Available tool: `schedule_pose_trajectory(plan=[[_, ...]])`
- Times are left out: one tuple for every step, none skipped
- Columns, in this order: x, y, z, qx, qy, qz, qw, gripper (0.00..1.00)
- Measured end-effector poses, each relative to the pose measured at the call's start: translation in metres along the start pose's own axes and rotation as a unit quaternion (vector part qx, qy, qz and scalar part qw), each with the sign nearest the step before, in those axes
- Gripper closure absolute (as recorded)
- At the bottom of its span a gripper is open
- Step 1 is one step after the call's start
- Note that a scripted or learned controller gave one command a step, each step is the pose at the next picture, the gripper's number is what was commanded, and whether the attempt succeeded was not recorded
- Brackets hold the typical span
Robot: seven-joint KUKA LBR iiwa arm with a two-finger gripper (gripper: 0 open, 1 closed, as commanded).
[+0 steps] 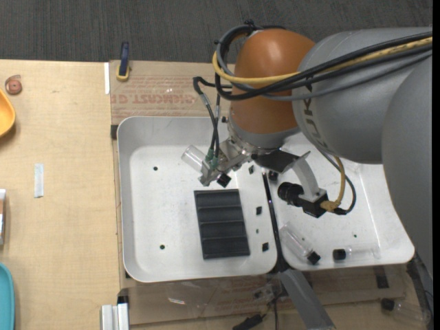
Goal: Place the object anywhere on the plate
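Your gripper (218,172) hangs over the left bin (137,205), and you cannot tell how it is set. One black ridged plate (221,223) lies at its six o'clock, just below. Two white bins sit side by side, the right bin (375,232) at three o'clock.

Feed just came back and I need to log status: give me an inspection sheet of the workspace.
Surface: two shallow white bins, the left bin and the right bin, on a bench.
Job's things: black ribbed plate lies flat in the left bin; the object to place cannot be made out.
Clutter: small dark bits in the right bin.
Tool: tool is above the left bin, just beyond the plate's far edge; finger state unclear.
Cables: yellow and black cables loop around the orange wrist band.
Surroundings: orange item at the bench's left edge.
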State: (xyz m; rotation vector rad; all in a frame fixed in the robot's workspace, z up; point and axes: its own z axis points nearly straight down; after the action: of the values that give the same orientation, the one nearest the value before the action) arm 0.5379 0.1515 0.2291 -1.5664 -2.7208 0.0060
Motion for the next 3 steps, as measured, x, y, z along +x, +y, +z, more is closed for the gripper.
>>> schedule_pose_trajectory(plan=[[-0.023, -0.040, -0.020, 0.000, 0.000, 0.132, 0.9912, 1.00], [0.020, -0.013, 0.003, 0.000, 0.000, -0.106, 0.9944, 1.00], [0.073, -0.004, -0.034, -0.001, -0.001, -0.062, 0.9981, 1.00]])
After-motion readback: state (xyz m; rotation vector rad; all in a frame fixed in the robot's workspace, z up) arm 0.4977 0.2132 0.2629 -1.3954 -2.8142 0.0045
